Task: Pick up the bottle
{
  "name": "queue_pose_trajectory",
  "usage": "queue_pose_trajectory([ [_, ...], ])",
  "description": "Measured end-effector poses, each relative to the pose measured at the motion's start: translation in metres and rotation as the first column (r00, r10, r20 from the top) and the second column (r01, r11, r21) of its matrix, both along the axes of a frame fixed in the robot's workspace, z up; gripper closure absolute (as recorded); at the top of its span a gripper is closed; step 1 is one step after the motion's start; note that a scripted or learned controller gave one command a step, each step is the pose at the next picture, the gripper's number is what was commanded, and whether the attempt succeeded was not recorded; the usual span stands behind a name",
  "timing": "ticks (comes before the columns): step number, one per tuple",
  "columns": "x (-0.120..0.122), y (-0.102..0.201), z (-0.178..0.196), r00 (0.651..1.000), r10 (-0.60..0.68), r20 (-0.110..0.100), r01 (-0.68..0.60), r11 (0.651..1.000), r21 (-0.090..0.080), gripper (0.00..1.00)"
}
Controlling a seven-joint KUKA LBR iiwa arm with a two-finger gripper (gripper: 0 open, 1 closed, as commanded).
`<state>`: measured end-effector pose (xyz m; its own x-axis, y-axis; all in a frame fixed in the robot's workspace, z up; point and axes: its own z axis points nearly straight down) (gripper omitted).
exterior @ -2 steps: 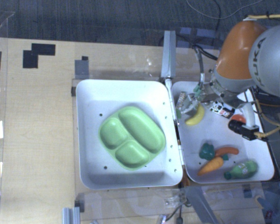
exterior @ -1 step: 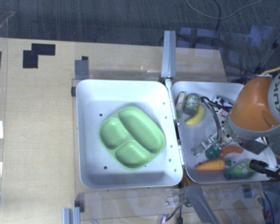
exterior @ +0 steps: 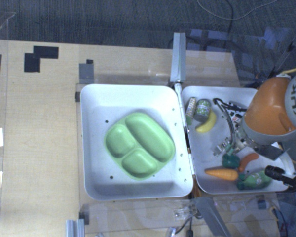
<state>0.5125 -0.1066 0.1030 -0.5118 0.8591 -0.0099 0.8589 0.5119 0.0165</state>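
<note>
**Camera view: arm low over the right bin**

We see the gripper (exterior: 229, 149) down in the right bin (exterior: 207, 181), among a carrot (exterior: 222, 173), a banana (exterior: 207, 124) and a can (exterior: 203, 108). We cannot tell its state. The bottle (exterior: 252, 180), green, lies near the front edge, just right of the carrot. We judge this the approach step; next we must shift toward the bottle and straddle it.

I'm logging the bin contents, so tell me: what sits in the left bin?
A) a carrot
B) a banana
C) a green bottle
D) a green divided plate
D: the green divided plate lies in the left bin, while the banana and carrot lie in the right bin.
</note>
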Motion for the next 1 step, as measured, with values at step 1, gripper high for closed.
queue_pose_trajectory([
  [1,0.0026,0.0005,0.0116,1.000,0.001,0.007,-0.001,1.000,0.000,1.00],
])
